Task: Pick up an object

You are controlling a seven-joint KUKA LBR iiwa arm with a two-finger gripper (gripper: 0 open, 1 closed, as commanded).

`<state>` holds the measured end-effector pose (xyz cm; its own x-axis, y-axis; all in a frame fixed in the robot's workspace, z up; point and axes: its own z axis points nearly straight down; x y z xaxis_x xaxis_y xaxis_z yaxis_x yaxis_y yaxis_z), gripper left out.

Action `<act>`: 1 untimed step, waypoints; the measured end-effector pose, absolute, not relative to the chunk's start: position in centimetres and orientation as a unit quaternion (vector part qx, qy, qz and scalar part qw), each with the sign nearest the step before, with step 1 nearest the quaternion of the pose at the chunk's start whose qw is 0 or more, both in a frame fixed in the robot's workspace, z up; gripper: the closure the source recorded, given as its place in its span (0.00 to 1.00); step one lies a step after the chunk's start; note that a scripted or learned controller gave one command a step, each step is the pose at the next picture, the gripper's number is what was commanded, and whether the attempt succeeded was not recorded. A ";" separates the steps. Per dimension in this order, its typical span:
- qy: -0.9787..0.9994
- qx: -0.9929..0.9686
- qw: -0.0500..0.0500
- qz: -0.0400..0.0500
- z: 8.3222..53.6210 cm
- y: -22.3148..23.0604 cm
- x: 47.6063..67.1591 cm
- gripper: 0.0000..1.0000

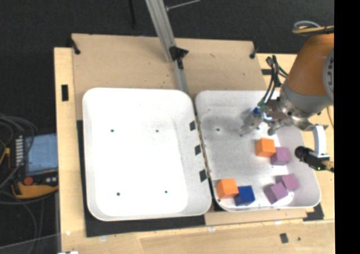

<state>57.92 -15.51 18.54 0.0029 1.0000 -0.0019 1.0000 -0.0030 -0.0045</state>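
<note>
White right bin (225, 151): six foam blocks (265, 147).

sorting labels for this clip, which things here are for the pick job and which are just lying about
Job: claw; right bin; orange blocks; purple blocks; blue block.

Lying about: left bin; pole; cables.

A tan bench (124, 64) bears two white bins (140, 151) side by side

You see two orange blocks (265, 147), three purple blocks (280, 155) and one blue block (244, 195) in the white right bin (225, 151).
</note>
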 end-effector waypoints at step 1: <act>-0.706 -0.708 0.001 0.002 14.3 -15.5 57.6 0.00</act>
